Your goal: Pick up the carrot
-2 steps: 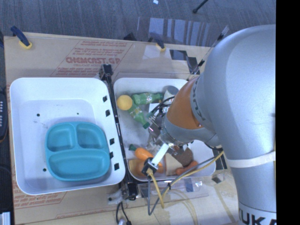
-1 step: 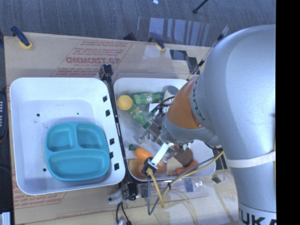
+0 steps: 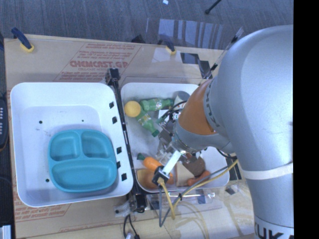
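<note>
You have a bench covered in brown printed cardboard. Two shallow white bins sit directly on it, side by side and touching: the left bin toward its left edge, the right bin beside it.

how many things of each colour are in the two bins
Blue: 1, the divided plate in the left bin
Yellow: 1, the lemon in the right bin
Green: 2, the bottles
Orange: 1, the carrot
Total: 5 in plain sight; the arm hides part of the right bin.
</note>
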Action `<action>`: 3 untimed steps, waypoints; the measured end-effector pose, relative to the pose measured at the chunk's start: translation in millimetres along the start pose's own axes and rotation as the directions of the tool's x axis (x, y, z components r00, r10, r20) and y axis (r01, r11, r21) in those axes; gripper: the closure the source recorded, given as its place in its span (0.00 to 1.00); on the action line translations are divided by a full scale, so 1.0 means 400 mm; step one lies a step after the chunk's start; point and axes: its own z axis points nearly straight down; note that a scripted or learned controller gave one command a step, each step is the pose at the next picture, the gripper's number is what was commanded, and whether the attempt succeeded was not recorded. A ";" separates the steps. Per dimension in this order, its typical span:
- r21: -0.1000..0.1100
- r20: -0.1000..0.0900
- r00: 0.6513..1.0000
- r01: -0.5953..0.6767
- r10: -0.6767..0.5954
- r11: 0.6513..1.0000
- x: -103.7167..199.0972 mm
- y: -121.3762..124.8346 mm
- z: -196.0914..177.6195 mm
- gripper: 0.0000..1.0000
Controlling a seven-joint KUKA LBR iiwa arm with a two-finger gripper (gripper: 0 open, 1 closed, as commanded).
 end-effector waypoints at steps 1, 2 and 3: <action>-0.007 -0.005 0.997 -0.078 0.078 0.997 0.244 -0.337 -0.223 1.00; -0.008 0.004 0.992 0.124 -0.124 0.992 0.186 -0.275 -0.220 1.00; -0.008 0.009 0.866 0.500 -0.500 0.866 0.103 -0.185 -0.222 1.00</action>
